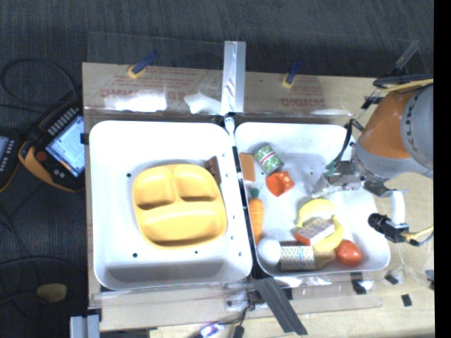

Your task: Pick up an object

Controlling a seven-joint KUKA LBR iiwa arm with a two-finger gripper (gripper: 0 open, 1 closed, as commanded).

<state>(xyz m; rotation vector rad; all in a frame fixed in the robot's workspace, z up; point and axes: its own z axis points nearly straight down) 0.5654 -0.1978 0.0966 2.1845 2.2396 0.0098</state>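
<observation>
While upright, carrot (256, 217) runs lengthwise along bin wall (243, 210).

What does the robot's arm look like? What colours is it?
The arm is chunky and rounded, grey with a bright orange band above the wrist. Thin dark cables run along it near the orange part. Its end, by the pincer, is a smaller greyish metal piece over the right bin.

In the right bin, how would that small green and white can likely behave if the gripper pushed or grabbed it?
The small can lies on its side, so a push would probably roll it. It looks rigid and should hold shape under a squeeze. Its round wall may slip between flat fingers. Bare bin floor beside it leaves room to roll.
</observation>
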